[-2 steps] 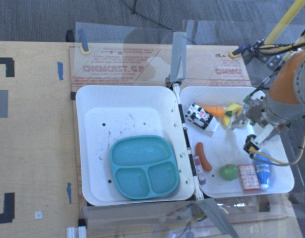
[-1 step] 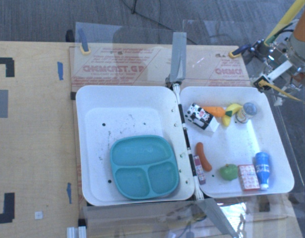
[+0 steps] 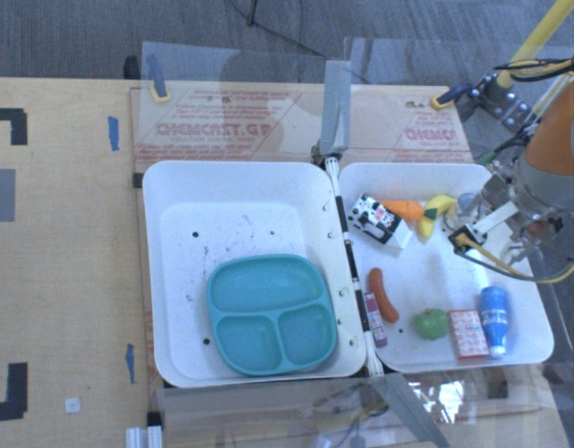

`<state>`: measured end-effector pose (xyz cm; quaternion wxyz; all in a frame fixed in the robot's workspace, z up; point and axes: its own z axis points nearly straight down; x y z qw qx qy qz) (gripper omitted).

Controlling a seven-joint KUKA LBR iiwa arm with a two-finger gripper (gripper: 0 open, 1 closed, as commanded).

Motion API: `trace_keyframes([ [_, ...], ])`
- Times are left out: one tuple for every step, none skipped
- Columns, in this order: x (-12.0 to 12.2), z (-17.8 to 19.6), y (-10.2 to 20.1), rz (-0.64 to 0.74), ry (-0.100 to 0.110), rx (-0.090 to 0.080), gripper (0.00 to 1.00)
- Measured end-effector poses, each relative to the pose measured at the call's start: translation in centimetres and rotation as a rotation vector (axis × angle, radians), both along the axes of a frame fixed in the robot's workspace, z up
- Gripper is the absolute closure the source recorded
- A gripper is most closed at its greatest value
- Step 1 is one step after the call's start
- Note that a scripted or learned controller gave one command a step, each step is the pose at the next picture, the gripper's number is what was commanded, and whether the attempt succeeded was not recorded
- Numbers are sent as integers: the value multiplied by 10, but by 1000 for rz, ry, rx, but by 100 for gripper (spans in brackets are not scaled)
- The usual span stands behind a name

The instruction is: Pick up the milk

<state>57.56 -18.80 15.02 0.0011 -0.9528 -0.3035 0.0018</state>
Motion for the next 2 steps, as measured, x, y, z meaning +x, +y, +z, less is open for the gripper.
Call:
trace_keyframes([
  [-96, 138, -37, -225, 1, -1, 0],
  [-20, -61, -28, -400, 10, 10, 0],
])
